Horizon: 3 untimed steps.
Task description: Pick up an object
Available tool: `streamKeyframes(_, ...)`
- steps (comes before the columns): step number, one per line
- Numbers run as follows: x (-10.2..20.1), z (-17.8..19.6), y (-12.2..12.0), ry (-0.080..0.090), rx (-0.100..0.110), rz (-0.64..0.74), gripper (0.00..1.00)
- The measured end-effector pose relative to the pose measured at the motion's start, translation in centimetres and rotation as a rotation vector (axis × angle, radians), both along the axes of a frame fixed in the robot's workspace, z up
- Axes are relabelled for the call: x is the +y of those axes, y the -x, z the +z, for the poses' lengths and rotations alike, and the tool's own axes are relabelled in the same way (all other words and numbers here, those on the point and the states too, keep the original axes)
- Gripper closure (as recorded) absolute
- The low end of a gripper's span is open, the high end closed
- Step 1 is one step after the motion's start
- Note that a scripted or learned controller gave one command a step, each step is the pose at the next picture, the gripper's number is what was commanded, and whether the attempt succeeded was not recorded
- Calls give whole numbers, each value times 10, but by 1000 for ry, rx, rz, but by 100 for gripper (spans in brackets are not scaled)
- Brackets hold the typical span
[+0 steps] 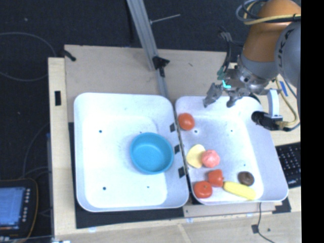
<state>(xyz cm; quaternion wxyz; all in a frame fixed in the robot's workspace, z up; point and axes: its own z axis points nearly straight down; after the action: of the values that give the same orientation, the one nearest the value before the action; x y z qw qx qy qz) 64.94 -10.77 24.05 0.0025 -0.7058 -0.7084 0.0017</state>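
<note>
My gripper [220,101] hangs over the far edge of the right bin [263,151], fingers spread open with nothing between them. Below it in that bin lie a small red-orange ball [186,121] near the left wall, a pale yellow piece [195,156], a pink ball [210,159], a red block [215,177], a red-orange tomato-like thing [203,189], a yellow banana [239,190] and a small brown ball [246,177]. The red-orange ball sits closest to the gripper, to its lower left. A blue bowl [151,153] rests in the left bin [101,115].
A slanted grey metal pole [146,37] rises behind the bins near their shared wall. A black keyboard [291,161] lies right of the right bin, and a small screen [15,206] sits at the lower left. Cables trail from the arm.
</note>
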Motion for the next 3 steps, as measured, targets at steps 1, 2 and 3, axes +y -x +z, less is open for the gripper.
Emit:
streamKeyframes(1, 0, 4, -1, 0, -7, 1, 0)
streamKeyframes(2, -6, -44, 7, 4, -2, -5, 0)
streamKeyframes(3, -9, -105, 0, 4, -3, -9, 0)
